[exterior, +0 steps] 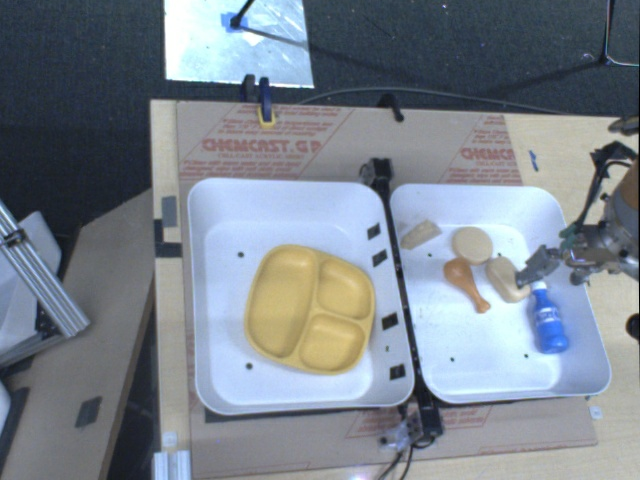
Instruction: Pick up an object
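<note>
A bench topped with brown protective board [330, 143], printed in red lettering, carries two shallow white bins side by side above a dark carpeted floor. A sheet of shiny foil-like material [238, 26] lies on the floor beyond the bench, and a yellow-and-black clamp [262, 101] grips the board's far edge. Aluminium framing [35, 278] juts in at the left.

The left bin [215, 268] holds a yellow divided tray [310, 308] with three compartments, lying flat near the middle. A black hinge strip with small black clips [392, 278] runs between the two bins.

The right bin [500, 363] holds the small objects: a pale wedge-shaped piece [420, 234] near the far left corner, a round tan bun-like piece [472, 244] beside it, an orange-brown drumstick-shaped toy [466, 282] just in front, a beige block [506, 280] to its right, and a blue bottle with a white cap [548, 325] lying toward the right wall.

The gripper [538, 264] reaches in over the bin's right wall, its grey fingers low beside the beige block and just above the bottle's cap. It may be touching the block, though the view is too coarse to confirm contact, and how far the fingers are parted cannot be told. Nothing is visibly lifted from the bin floor.
</note>
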Available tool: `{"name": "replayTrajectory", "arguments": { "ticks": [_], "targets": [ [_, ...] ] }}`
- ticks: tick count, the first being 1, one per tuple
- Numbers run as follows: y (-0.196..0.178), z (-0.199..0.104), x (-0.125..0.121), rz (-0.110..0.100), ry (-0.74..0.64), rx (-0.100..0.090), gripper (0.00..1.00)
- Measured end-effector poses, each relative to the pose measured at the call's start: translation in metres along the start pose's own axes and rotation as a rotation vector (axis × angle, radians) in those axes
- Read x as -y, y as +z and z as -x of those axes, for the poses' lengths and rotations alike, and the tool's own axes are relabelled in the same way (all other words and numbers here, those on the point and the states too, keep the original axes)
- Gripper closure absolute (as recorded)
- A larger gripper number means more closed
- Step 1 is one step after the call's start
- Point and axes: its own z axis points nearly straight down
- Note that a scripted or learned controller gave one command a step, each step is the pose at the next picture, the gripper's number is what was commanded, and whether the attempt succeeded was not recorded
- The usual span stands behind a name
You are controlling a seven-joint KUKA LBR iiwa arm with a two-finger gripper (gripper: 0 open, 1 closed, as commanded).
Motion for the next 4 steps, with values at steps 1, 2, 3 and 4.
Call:
{"name": "replayTrajectory", "arguments": {
  "ticks": [1, 2, 3, 4],
  "targets": [
    [-0.005, 0.0, -0.002, 0.01, -0.003, 0.002, 0.0],
    [0.042, 0.0, -0.012, 0.007, -0.002, 0.001, 0.0],
    [0.084, -0.001, -0.013, 0.007, -0.001, 0.001, 0.0],
    [0.125, -0.001, -0.014, 0.007, -0.001, 0.001, 0.0]
  ]
}}
